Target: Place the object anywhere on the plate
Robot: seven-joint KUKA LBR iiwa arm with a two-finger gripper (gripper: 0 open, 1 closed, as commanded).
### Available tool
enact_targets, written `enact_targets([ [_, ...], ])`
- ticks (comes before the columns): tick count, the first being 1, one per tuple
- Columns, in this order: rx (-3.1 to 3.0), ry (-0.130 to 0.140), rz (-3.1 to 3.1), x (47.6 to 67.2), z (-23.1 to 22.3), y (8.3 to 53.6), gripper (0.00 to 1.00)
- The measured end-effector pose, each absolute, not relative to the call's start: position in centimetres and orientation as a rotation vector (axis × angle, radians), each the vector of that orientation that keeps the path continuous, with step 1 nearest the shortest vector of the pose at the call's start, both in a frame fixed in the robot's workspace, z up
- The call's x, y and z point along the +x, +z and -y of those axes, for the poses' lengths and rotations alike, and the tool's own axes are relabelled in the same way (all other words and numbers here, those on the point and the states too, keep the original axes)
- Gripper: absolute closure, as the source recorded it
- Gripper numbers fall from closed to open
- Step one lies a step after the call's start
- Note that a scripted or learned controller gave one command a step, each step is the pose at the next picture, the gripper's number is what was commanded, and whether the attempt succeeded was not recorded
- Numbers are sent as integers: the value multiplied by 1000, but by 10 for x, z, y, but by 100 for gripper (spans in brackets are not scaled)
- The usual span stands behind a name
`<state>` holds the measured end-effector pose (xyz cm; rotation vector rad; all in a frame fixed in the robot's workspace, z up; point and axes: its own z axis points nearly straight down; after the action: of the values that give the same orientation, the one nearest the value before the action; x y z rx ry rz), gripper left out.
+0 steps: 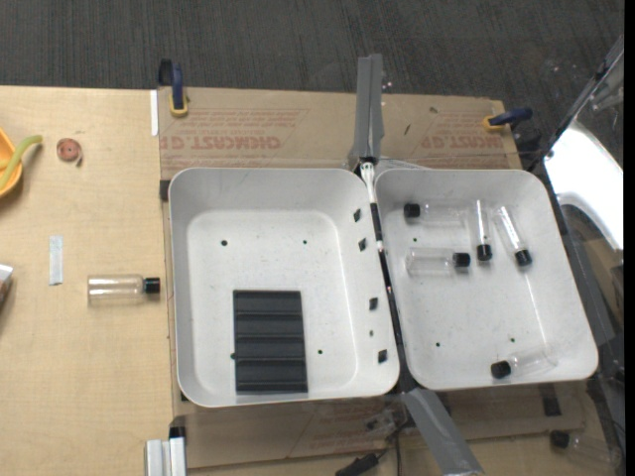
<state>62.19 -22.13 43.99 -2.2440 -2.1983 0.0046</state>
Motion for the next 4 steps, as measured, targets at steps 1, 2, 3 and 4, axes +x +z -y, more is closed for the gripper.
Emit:
enact_targets([
  [1, -2371, 4, 2062, 660, 193, 440, 0],
  [2, -2573, 5, 1802, 660, 215, 440, 0],
  [3, -2655, 6, 1677, 660, 214, 440, 0],
  [4, -2794, 7, 1432, 659, 163, 440, 0],
])
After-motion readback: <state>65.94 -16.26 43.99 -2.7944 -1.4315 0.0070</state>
